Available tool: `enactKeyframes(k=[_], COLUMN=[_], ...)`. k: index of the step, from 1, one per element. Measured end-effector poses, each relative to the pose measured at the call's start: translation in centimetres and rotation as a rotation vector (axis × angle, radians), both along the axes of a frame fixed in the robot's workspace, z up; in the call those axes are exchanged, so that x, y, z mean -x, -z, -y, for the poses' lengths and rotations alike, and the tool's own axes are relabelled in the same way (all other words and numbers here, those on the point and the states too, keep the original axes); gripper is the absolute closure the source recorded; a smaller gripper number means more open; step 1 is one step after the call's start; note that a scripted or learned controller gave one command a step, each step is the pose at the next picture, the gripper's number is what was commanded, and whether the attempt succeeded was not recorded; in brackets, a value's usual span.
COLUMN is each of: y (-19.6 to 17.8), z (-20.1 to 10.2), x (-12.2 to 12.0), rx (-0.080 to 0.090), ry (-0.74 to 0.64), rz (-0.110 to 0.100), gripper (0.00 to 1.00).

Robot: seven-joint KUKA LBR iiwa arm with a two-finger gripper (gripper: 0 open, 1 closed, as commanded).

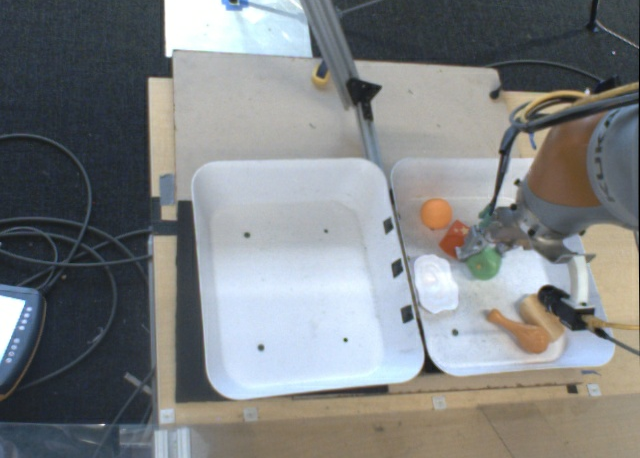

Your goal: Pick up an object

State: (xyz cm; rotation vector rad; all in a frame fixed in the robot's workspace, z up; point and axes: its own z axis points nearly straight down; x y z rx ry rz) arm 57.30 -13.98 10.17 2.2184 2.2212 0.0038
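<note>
At the far left a handheld pendant (10,331) lies on the dark floor amid looped cables (60,236). The left bin (215,276) is a shallow white tray with small dark spots in its floor. Black clips (396,267) sit along the wall where the two bins meet. In the right bin (480,351), a white crumpled object (436,284) lies just beside that wall. An orange ball (435,213) lies behind it, and a red object (454,237) is close to the ball. A green round object (486,266) lies beside the red one. The gripper (484,244) is directly over the green round object. Whether it is open or closed, or in contact, cannot be determined. A tan drumstick-shaped object (520,330) lies near the front right corner. The arm (575,171) enters from the right.
</note>
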Motion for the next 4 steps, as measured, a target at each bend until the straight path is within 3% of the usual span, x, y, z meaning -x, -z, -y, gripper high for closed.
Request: enactKeyframes(k=[2,3,4], y=[-11.6,-12.3,-11.5], z=[-0.5,-0.5,-5.6], x=[-1.6,-1.7,-1.9], rx=[0.002,0.001,-0.002], ry=[-0.005,-0.005,-0.009], rz=[0.005,0.000,-0.003], gripper=[1.00,1.00,1.00])
